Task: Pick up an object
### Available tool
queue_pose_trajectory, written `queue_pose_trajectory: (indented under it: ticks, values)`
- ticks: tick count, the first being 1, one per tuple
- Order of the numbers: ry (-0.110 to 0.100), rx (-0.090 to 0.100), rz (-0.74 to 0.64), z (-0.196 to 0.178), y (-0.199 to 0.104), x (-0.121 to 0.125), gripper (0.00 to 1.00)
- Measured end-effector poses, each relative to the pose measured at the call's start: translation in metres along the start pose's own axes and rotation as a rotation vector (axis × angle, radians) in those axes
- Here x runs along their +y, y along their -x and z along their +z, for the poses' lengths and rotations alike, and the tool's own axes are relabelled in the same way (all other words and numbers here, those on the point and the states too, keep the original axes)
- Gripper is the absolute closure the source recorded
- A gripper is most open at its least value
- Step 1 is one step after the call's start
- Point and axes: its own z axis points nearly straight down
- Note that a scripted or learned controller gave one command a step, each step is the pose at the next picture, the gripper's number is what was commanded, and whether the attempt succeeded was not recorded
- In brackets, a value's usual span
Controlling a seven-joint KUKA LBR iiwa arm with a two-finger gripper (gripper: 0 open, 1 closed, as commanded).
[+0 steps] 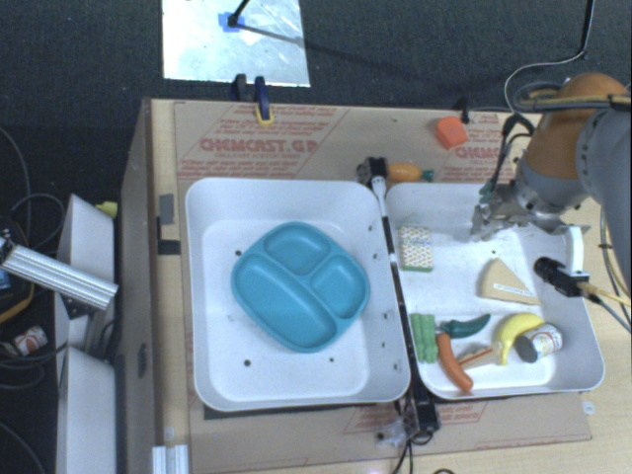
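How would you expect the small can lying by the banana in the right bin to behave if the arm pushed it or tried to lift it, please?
The can lies on its side, so a push would probably roll it. Its curved, smooth-looking wall may slip in a two-finger grip. The banana beside it could block rolling that way.

Grey arm [568,161] being reached in from the right, orange band being shown above the wrist, wrist being angled down and leftward, gripper [484,227] being held low at the arm's tip, finger state being obscured.
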Motion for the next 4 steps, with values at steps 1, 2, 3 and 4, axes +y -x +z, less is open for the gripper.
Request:
queue_pose_trajectory:
  ticks: [1,2,3,4]
  values:
    - [0.0,0.002,0.001,-0.092,-0.063,0.003,1.0]
    - [0.001,0.001,-0.002,-0.102,-0.062,0.003,1.0]
    - [0.004,0.0,-0.005,-0.113,-0.062,0.004,1.0]
    - [-0.004,0.003,0.0,-0.088,-0.129,0.026,1.0]
